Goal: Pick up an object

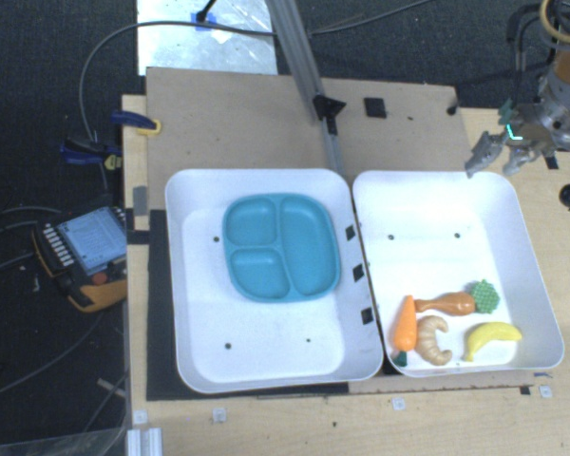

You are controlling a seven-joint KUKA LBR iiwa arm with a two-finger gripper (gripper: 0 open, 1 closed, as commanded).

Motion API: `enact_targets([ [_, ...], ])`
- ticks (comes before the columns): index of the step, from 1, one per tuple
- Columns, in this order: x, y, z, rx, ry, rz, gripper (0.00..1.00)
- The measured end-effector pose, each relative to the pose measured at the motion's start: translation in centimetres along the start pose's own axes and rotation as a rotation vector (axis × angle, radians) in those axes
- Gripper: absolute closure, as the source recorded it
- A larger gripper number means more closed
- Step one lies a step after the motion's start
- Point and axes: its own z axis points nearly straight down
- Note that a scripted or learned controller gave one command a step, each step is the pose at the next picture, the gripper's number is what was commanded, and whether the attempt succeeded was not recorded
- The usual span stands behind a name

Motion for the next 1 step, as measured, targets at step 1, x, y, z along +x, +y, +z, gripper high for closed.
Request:
enact_targets([
  [1, 0.01, 0.08, -0.19, -0.004, -0.001, -0.001, 0.0],
])
